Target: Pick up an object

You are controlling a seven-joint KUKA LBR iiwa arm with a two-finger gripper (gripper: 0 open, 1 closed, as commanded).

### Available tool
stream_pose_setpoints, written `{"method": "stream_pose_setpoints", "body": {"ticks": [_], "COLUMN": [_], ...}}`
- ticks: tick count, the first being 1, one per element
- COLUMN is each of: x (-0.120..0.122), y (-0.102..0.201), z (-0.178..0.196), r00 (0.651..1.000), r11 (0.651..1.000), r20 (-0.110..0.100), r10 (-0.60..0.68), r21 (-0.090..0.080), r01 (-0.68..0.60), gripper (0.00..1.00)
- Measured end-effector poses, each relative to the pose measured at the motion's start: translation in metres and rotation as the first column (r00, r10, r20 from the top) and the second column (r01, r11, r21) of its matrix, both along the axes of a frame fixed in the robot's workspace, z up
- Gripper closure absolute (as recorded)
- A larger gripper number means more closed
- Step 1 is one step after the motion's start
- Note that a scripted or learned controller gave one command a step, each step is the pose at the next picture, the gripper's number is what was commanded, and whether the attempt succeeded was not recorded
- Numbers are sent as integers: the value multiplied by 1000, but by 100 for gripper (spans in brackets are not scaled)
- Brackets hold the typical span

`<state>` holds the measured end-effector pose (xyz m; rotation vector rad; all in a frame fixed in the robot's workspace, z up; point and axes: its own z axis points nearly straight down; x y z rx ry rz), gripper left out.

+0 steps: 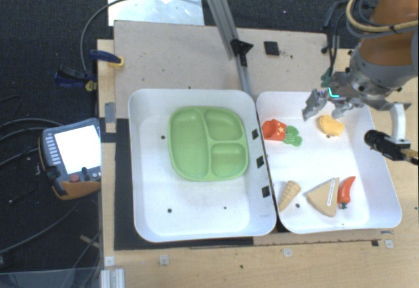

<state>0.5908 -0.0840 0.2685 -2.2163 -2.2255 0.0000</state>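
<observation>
Here, the grey arm with the orange band (393, 2) is reaching in from the right and hanging over the far part of the right-hand shallow white bin (380, 179). Its two-finger gripper (329, 108) is pointing down toward the bin floor, with the fingers (313, 105) standing apart and nothing lying between them; the left finger is showing clearly, while the right one is partly lost against the wrist hardware, so the exact width of the gap is hard to judge.

A small yellow lumpy toy food piece (330, 126) is lying just below the fingertips, close to them, though whether they are touching it cannot be told. To its left, a red toy strawberry-like piece (274, 129) is sitting beside a small green leafy piece (292, 139), the two touching. Nearer in the same bin, a tan cone-shaped toy (289, 194) is lying tilted by the left wall, a beige wedge with a white strip (323, 198) is resting to its right, and a red chili-shaped toy (346, 191) is leaning against that wedge.

The left-hand shallow white bin (147, 162) is holding a light green plastic plate with three compartments (208, 143), lying flat toward the far side.

A handheld control pendant with a bright screen (73, 157) is resting left of the bench.
</observation>
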Motion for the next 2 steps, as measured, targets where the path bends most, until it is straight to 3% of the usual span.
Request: {"method": "stream_pose_setpoints", "body": {"ticks": [1,2], "x": [1,-4], "y": [0,6], "z": [1,-44], "r00": [1000,1000], "r11": [1000,1000], "r20": [2,0], "r10": [0,-3], "r21": [0,-1], "r01": [0,3], "gripper": [0,0]}}
